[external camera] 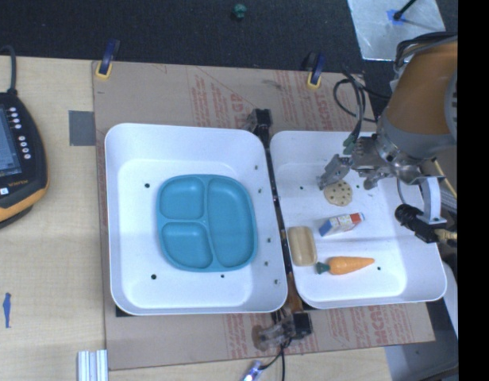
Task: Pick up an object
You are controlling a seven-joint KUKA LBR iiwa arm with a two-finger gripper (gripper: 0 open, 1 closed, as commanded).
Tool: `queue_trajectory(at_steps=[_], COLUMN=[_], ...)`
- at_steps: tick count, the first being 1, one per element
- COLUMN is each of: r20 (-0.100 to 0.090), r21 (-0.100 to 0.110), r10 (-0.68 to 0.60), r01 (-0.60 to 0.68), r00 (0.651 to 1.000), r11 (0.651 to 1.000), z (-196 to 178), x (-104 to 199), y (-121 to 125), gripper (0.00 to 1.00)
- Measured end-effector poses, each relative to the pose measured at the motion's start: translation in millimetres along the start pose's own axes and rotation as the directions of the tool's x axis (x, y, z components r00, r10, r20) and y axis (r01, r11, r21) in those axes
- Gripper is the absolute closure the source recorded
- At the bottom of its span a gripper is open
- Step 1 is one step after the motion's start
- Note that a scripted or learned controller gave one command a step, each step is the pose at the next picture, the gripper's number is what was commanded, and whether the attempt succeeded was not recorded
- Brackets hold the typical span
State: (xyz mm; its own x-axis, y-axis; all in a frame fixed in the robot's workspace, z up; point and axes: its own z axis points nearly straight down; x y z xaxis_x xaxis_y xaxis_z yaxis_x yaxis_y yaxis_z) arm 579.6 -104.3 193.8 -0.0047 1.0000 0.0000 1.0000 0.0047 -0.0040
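The right bin (411, 280) holds a round brown cookie (337, 192), a small white, blue and red box (340, 224), a tan block (302, 245) and an orange carrot (349, 266). My gripper (352, 175) hangs over the back of this bin, just above and behind the cookie. Its fingers are spread apart and open, with nothing between them. The cookie lies close under the left finger (333, 171).
A blue divided plate (206, 221) lies in the left bin (125, 276). A teach pendant (10, 157) sits on the bench at far left. Clamps (313, 67) hold the cardboard at the back. Cables loop beside the arm's wrist (352, 105).
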Motion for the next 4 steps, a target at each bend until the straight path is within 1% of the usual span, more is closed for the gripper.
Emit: queue_trajectory(at_steps=[1,2,3,4], r20=[0.002,0.002,0.002,-0.001], r21=[0.003,0.000,0.001,-0.002], r10=[0.000,-0.001,-0.001,0.000], r01=[0.000,0.001,0.001,0.000], r00=[1.000,1.000,1.000,1.000], r11=[1.000,1.000,1.000,1.000], z=[74.8,102.1,102.3,101.2], x=[-50.5,-40.4,-37.6,-47.2], y=[22.4,57.9,19.5,77.1], gripper=[0.00,0.00,0.00,0.00])
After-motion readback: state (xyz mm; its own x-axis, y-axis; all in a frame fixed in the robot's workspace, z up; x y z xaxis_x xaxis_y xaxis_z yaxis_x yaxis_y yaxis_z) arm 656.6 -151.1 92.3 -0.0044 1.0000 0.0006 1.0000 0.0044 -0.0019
